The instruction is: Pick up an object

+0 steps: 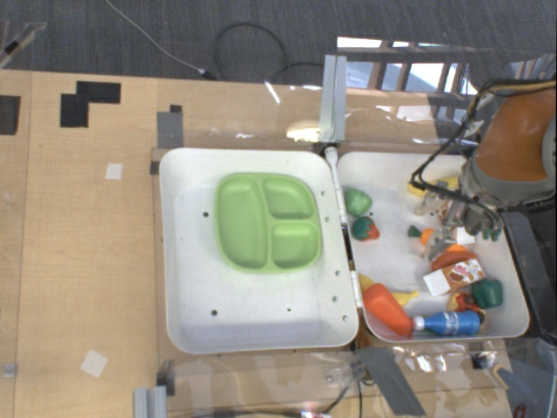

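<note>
The right bin [392, 181] holds several small items. Along its left wall lie a green lump [357, 201] and a red and green toy [366, 229]. An orange carrot-like piece [387, 310] and a blue bottle [448, 324] lie by the front wall. Near the right wall are a white and brown packet [456, 274], an orange piece [449, 254] and a dark green item [487, 293]. My gripper [452, 232] hangs low over the bin's right part, just above the orange piece and the packet, with a small orange bit [417, 232] to its left. A yellow item [432, 186] lies behind it.
The left bin [187, 320] holds a green divided plate [265, 222] in its middle. A metal post [333, 98] stands behind the wall between the bins. The arm's orange band [515, 138] looms over the right bin's far right corner. Bare bench lies to the left.
</note>
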`<state>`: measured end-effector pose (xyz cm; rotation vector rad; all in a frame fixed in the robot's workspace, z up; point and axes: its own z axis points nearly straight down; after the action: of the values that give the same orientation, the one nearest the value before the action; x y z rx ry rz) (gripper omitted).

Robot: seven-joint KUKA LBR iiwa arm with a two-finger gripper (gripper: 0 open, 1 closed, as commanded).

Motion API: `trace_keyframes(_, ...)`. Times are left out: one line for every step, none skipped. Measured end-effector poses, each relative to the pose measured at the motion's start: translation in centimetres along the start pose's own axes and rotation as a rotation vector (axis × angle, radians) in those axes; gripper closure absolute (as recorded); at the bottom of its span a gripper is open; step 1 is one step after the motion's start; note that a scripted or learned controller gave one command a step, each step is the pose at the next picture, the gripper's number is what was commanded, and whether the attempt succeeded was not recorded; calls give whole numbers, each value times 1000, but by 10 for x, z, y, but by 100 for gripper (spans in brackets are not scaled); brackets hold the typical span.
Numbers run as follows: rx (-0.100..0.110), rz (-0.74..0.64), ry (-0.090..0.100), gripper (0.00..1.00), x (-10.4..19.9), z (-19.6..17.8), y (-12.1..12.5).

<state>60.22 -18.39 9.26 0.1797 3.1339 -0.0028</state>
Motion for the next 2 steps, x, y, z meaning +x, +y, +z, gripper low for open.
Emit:
trace_keyframes(-1,-4,-12,0,37,3,19)
trace_keyframes(0,-11,-23,100,33,-11,21)
